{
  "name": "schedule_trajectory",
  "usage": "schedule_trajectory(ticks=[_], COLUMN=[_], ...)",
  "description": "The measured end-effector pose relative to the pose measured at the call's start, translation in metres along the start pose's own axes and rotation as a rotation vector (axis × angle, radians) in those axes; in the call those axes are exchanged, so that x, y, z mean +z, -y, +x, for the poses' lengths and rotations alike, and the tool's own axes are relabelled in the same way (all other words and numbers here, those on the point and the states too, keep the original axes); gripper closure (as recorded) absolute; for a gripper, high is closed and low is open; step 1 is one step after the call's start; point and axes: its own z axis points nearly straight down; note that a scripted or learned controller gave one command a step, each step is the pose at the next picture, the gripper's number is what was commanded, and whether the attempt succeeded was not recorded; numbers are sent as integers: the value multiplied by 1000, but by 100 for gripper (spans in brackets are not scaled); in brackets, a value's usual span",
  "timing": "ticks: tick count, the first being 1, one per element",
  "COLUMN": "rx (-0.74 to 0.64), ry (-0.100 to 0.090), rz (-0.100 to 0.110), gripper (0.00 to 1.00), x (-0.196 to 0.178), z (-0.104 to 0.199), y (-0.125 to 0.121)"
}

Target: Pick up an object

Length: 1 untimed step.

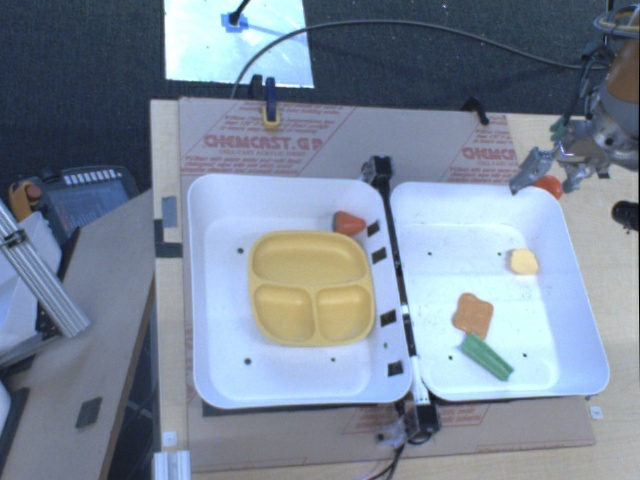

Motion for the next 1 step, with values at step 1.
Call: schedule_trajectory(ticks=[1], rx=[-3], ry=[3], rz=[-13], gripper=[0], x=[-9], z=[1], y=[-2])
